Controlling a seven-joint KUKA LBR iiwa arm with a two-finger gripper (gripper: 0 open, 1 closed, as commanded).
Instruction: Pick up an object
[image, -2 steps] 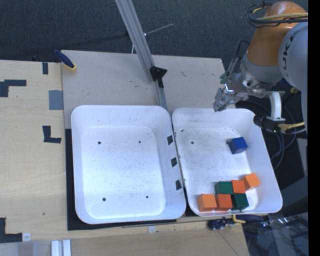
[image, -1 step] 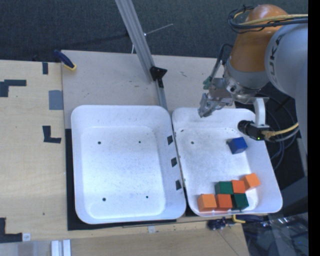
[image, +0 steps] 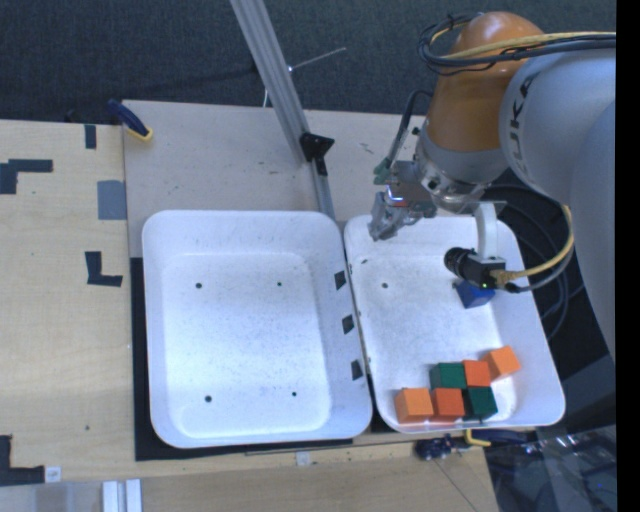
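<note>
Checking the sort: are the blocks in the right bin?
In: the orange and green blocks sit clustered in the right bin's near corner.

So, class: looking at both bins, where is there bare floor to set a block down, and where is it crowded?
The left bin offers bare floor from wall to wall. The right bin is bare through its middle, between the gripper at its far-left corner and the blocks. Crowded: the near edge, where orange blocks and green blocks cluster.

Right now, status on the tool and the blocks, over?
Tool over right bin's far-left corner, nothing seen in it. Orange and green blocks clustered at near edge, untouched. Blue piece lies between.
</note>
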